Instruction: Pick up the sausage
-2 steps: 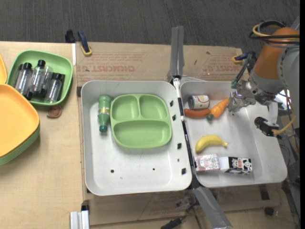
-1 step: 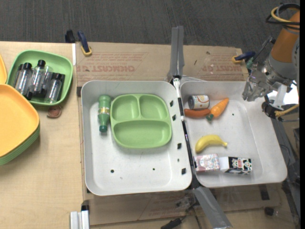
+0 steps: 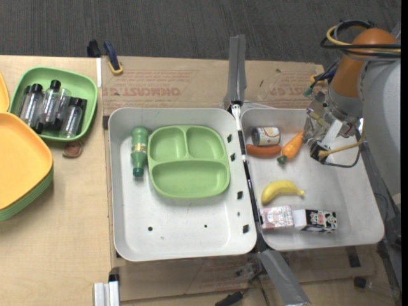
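Sausage [image 3: 263,150], reddish and short, lies flat on the floor of the right bin [image 3: 357,228], well apart from the gripper [image 3: 319,131] and towards the divider between the two bins. It rests just below a small tin can [image 3: 266,135], touching it or nearly so. A carrot [image 3: 292,146] lies at a slant between the sausage and the gripper, its leafy tip next to the sausage's nearer end. That crowding probably matters: a descent would have to clear the carrot and the can, so closing across the sausage's narrow width looks the safer approach. The gripper hangs over the bin's far right corner with nothing visibly in it, but the slant of the view hides whether it is open or closed. A banana [image 3: 282,190] and two small cartons [image 3: 299,218] lie farther off, clear of any likely path.
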`<state>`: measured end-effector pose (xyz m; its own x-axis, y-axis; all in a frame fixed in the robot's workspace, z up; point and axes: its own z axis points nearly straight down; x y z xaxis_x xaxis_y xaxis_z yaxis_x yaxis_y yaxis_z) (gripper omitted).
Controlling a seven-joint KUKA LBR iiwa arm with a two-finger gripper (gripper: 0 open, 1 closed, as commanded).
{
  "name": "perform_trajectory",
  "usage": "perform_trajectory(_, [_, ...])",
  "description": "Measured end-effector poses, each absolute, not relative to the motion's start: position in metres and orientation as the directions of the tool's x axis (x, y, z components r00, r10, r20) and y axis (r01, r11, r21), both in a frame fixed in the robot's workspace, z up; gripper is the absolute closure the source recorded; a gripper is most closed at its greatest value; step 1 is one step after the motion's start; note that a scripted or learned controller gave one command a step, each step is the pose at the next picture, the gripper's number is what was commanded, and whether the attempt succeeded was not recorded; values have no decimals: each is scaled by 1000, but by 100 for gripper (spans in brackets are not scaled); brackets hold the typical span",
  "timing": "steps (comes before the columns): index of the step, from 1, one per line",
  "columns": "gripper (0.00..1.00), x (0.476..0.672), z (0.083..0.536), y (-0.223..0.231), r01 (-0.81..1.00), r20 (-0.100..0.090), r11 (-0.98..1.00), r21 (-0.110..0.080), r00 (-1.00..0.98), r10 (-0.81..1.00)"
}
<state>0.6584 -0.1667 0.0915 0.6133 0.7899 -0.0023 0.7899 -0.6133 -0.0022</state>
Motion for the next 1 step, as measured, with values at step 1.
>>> perform_trajectory(1, [100, 619, 92, -207, 903, -1, -430, -2, 430, 903])
